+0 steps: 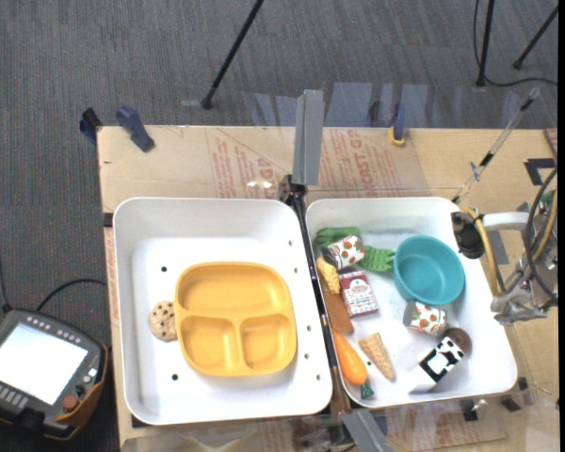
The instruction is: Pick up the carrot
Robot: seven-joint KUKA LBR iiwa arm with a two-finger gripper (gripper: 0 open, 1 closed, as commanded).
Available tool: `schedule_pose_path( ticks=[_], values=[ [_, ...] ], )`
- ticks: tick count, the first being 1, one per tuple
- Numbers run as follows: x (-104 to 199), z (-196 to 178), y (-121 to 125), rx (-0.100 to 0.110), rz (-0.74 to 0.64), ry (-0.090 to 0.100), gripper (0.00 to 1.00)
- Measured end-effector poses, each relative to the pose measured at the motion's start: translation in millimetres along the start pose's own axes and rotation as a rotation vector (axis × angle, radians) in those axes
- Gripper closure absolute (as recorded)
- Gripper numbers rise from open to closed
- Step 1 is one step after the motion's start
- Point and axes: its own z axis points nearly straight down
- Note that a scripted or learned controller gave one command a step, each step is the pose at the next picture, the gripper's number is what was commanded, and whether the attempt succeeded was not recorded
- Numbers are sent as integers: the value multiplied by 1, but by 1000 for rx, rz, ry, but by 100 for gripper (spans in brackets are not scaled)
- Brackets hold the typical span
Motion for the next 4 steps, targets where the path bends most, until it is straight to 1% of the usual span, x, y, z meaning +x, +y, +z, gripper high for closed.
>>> schedule_pose_path(
  ticks=[1,2,3,4],
  values=[
    [0,-88,0,-3,1,8,100],
    [0,10,1,3,5,-6,100],
    [16,-72,-4,-2,0,8,100],
    [9,-36,0,1,5,0,100]
  ],
)
